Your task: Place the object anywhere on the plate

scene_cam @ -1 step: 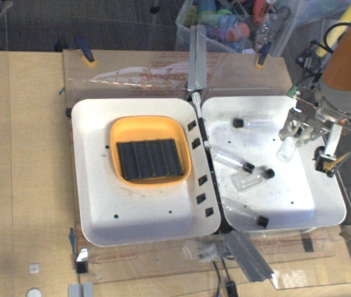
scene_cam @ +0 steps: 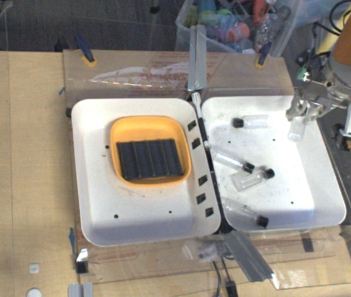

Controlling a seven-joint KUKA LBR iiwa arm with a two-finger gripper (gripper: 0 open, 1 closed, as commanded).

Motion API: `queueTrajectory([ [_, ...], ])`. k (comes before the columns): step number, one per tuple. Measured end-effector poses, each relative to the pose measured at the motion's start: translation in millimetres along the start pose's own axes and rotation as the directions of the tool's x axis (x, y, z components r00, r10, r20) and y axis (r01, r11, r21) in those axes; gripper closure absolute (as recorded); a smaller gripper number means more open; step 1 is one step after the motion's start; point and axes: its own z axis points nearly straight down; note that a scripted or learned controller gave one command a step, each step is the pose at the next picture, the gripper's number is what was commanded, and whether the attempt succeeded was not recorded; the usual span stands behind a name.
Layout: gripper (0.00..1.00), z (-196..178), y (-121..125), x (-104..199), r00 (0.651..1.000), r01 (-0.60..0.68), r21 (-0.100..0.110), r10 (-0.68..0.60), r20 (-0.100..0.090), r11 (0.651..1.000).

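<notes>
Clear tub of bright toys (scene_cam: pixel 240 8) behind bins; blue clamps (scene_cam: pixel 86 52) on far bench edge; wooden benchtop (scene_cam: pixel 15 166) at left

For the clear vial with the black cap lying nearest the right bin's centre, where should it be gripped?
Judging by its pose, grip the vial across its clear body, coming straight down. It lies flat, cap to the right; another vial lies close on its upper left.

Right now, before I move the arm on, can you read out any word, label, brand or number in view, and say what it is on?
None can be read.
Clear plastic vials with black caps in the right white bin: no legible label.
Orange square plate with its dark ribbed insert: no marking.
Clear tub of coloured items behind the bins: too blurred to read.
</notes>
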Motion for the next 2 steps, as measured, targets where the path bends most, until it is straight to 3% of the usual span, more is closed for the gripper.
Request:
queueTrajectory([
  [1, 1.0, -28, 17, 1, 0.973, 0.232, -0.003, -0.232, 0.0, 0.973],
  [2, 1.0, -56, 19, -7, 0.955, 0.295, -0.002, -0.295, 0.001, 0.955],
])
